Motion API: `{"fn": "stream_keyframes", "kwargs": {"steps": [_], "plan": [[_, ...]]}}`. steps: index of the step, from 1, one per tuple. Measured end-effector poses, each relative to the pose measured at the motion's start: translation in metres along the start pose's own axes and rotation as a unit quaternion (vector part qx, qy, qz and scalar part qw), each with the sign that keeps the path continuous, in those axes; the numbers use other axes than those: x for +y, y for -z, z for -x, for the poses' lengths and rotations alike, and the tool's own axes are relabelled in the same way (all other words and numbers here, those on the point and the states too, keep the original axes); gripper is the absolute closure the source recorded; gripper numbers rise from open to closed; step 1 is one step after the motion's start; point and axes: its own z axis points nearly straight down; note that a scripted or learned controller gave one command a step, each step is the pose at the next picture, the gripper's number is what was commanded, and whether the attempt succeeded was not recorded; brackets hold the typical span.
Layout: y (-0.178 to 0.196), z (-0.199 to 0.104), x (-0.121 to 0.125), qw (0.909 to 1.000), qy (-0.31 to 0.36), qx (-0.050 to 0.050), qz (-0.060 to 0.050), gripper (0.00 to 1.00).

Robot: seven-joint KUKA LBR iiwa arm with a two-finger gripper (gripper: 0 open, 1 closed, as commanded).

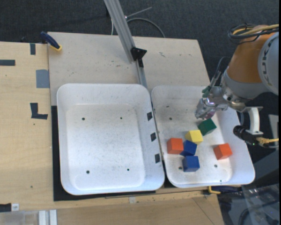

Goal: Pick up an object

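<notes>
Gripper, finger state unclear, hovered above tilted green cube; right bin held six cubes.

Under me the floor is dark grey carpet, showing along the top and down the far side. My bench is pale plywood, scuffed and faintly marked with reddish streaks. A second wooden board lies flush beside it, patched with strips of grey-blue tape. A blue and yellow clamp grips the bench's back corner. A slanted metal pole crosses above the bench, ending in a black bracket, and a thin wire loops on the carpet next to it. A black mat peeks out along the bench's near edge. The light is even and soft, with no hard shadows.
</notes>
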Motion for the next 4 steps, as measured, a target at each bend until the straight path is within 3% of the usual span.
{"fn": "stream_keyframes", "kwargs": {"steps": [4], "plan": [[0.036,-0.203,-0.009,1.0,0.003,0.001,0.001,1.0]]}}
